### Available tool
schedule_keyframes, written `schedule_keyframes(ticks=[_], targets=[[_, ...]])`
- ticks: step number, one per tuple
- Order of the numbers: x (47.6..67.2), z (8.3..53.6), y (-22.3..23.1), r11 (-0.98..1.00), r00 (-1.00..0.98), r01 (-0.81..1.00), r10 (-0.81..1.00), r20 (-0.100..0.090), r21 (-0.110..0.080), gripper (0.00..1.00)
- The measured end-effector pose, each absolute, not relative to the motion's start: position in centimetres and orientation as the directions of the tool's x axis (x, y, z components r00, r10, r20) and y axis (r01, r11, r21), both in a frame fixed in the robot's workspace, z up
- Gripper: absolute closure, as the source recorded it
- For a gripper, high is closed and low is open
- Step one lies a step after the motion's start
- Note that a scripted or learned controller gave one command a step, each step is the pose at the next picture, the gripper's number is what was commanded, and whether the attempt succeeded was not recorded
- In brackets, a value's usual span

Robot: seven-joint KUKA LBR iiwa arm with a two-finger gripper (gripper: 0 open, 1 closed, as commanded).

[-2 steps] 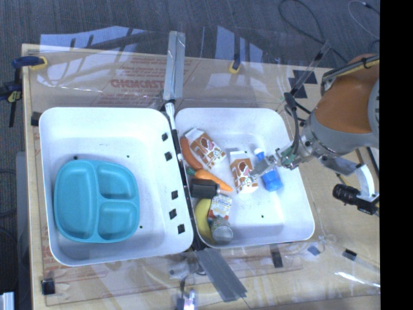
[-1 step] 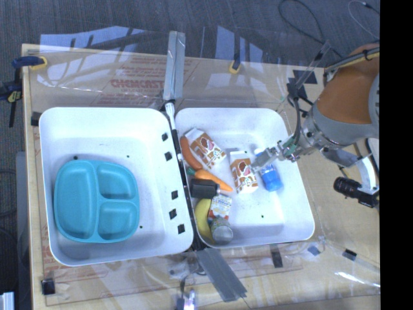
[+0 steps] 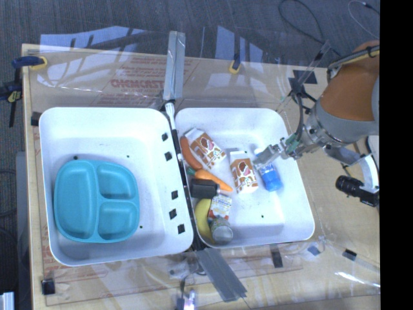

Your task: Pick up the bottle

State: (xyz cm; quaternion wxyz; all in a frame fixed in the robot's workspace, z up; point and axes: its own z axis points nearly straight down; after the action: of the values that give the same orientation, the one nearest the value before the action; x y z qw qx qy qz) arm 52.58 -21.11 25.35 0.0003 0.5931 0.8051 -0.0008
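Lying apart from fingers [image 3: 266,155]: bottle [image 3: 220,219].

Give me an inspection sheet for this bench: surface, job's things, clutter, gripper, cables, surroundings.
Surface: two white bins side by side, left bin and right bin, on a bench under clear sheeting.
Job's things: bottle lying near the right bin's front edge, apart from the gripper.
Clutter: two cartons, carrot, banana, blue object in the right bin; blue divided plate in the left.
Gripper: gripper low over the blue object; finger state unclear.
Cables: black loops on the floor behind.
Surroundings: clamps at bench edge.
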Motion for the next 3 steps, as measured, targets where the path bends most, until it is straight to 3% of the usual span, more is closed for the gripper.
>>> schedule_keyframes(ticks=[1, 2, 3], targets=[[53.7, 25.0, -21.1, 0.280, -0.280, 0.960, 0.960, -0.002, 0.000, 0.00], [50.2, 20.2, -19.5, 0.245, -0.245, 0.969, 0.969, 0.001, -0.003, 0.00], [54.1, 22.6, -21.1, 0.188, -0.188, 0.982, 0.982, 0.000, -0.001, 0.00]])
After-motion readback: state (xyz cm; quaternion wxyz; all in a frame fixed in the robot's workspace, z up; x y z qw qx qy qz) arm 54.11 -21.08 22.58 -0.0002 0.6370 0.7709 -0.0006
